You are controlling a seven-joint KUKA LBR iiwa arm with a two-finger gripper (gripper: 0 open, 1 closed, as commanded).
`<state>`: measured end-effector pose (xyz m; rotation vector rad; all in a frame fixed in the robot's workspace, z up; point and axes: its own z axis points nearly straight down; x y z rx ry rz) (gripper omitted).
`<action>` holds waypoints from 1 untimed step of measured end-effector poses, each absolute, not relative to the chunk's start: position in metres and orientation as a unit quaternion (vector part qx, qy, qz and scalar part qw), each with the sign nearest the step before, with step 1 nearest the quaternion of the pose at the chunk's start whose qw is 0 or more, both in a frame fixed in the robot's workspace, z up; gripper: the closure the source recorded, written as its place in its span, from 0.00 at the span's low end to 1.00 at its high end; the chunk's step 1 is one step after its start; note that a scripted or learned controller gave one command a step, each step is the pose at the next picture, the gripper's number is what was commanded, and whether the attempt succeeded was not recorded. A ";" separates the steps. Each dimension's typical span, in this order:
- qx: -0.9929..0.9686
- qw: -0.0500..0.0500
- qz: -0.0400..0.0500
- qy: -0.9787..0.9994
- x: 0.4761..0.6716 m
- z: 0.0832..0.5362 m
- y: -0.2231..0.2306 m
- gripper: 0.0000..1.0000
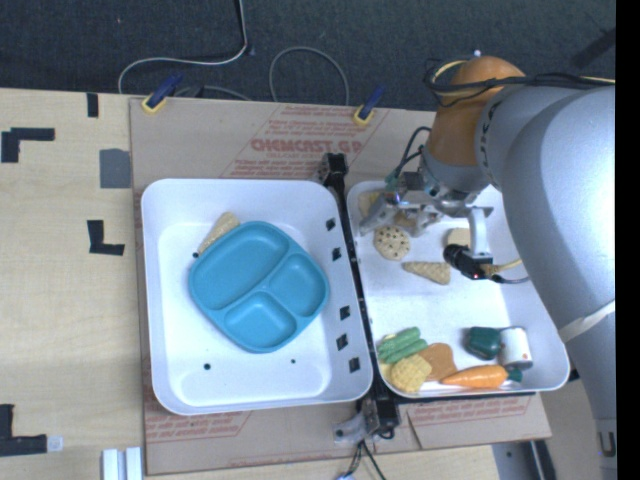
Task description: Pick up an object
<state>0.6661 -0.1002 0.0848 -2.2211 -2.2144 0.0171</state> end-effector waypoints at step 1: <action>-0.707 0.006 0.004 -0.707 0.666 0.085 -0.104 0.00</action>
